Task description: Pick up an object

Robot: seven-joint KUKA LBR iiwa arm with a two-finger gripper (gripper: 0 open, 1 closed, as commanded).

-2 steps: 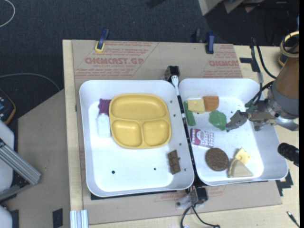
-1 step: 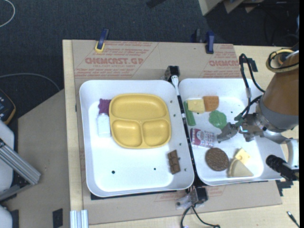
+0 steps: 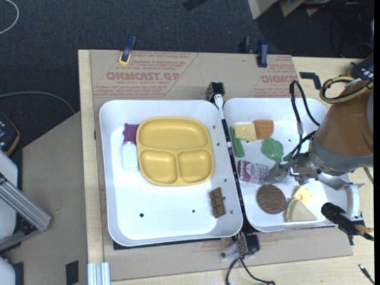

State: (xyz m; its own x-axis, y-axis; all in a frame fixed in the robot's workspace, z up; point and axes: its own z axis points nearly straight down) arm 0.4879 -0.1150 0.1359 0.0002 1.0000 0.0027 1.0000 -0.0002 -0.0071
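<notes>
Camera view looks down at a slant on a worktop (image 3: 178, 70) covered in printed brown board, carrying two shallow white bins side by side. From the right edge the grey arm (image 3: 347, 135) reaches in over the right bin (image 3: 309, 108), its orange band cut off by the frame's edge, and its bulk hides that bin's right wall. Black cables loop from the wrist across the bin's upper right corner. The pincer (image 3: 279, 171) points leftward and down over the middle of the right bin, just beside a pink and white packet (image 3: 250, 171); the metal tips blur together against the bin floor, so whether it is released or clenched cannot be told, and nothing is seen between the tips.

Around the pincer lie the loose things: a green piece (image 3: 273, 148) just above it, a pale yellow block (image 3: 244, 132) touching an orange-brown block (image 3: 263, 128) near the top, a thin green strip (image 3: 237, 147) along the left wall, a round brown cookie (image 3: 271, 199) below, and a cream wedge (image 3: 301, 210) partly covered by the wrist hardware.

In the left bin (image 3: 160, 218) a yellow divided plate (image 3: 175, 150) sits upright, overlapping a purple item (image 3: 130, 132) and a small white item (image 3: 129, 156) too washed out to identify. A brown bar (image 3: 217, 202) rests near that bin's right wall.
</notes>
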